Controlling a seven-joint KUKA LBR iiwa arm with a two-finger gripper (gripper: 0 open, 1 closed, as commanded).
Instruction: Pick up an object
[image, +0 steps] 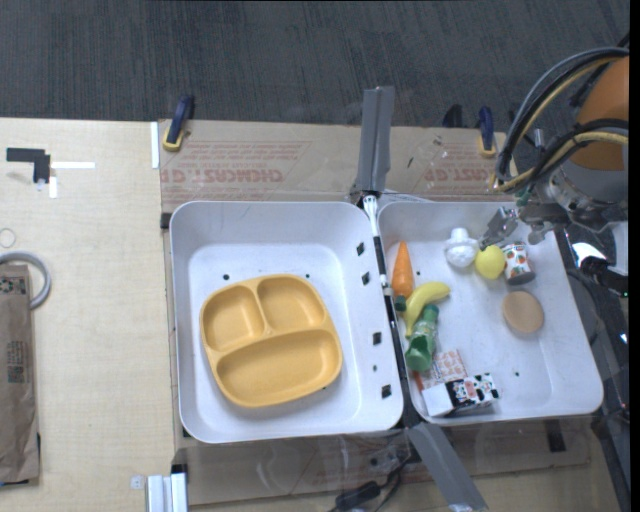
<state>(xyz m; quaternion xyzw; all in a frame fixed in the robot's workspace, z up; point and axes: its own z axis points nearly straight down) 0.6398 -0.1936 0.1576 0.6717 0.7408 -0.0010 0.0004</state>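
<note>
One cardboard (300, 160): "CHEMCAT"-ish, reversed.

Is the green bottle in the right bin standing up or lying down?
Lying down: the green bottle rests on its side on the bin floor, beside the banana.

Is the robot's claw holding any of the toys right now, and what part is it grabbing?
It cannot be told. The gripper sits low by the yellow lemon and small carton, with nothing clearly between it.
</note>
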